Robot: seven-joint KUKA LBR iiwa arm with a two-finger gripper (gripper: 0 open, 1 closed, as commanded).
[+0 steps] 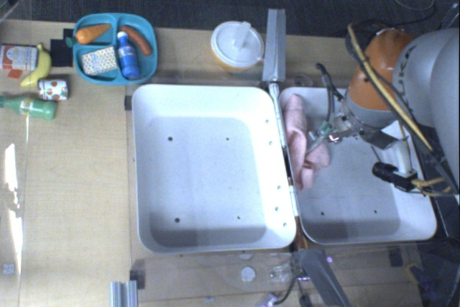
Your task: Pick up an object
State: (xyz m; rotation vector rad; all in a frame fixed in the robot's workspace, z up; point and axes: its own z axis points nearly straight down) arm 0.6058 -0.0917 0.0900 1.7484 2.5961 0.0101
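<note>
My end effector sits low in the right bin, at that bin's left side, right against a pink cloth. The cloth lies crumpled along the left wall of the right bin, running from near the top edge down toward the middle, and my metal tip touches its right edge. Whether the tip is spread, pressed together or pinching the cloth, I cannot tell; it is too small and cluttered with cables to read. My grey arm with its orange band reaches in over the right bin's upper right corner. The left bin lies just beside, sharing the middle divider. On the tabletop behind the bins stand a white lidded cup and a blue divided tray with toy food; further left are a banana, a small can and a green bottle.
</note>
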